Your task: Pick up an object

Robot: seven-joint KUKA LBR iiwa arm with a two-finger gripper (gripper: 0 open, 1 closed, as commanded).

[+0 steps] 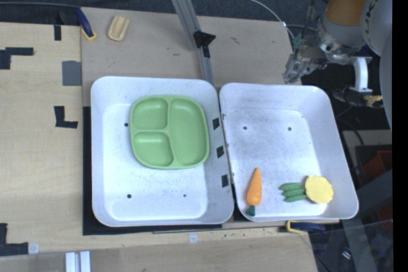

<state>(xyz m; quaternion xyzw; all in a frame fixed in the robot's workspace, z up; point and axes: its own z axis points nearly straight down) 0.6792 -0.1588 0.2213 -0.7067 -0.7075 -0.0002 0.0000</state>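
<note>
The carrot [254, 185] is lying at the near edge of the right bin [268, 99], looking light, stiff and slick, best pinched mid-body, while the gripper [294, 70] is hovering beyond the far rim, its state unclear.

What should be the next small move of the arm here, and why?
Probably bring the gripper forward and down over the right bin, toward the carrot. The gripper hangs beyond the bin's far rim, holding nothing, while the carrot lies apart from the green and yellow toy near the front wall.
</note>
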